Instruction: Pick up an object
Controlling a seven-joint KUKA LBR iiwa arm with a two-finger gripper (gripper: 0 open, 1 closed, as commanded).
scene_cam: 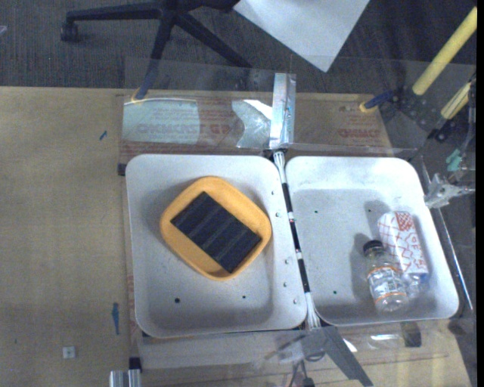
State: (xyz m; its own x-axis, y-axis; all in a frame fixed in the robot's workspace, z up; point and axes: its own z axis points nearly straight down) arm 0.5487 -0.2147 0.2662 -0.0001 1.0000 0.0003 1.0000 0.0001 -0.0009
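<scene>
A yellow, rounded-square object with a dark ribbed panel on top (215, 227) lies in the left bin (151, 302), a little above its middle. In the right bin (333, 196) a clear plastic bottle with a black cap (387, 280) lies near the lower right corner. A white packet with red print (403, 238) rests against the bottle on its upper right side.
The two bins meet at a ridge with small fasteners (293, 234). Behind them stand clear plastic panels and a metal upright (281, 113). A yellow-handled tool (442, 49) and clamps sit at the upper right. A chair base (166, 23) stands on the floor behind.
</scene>
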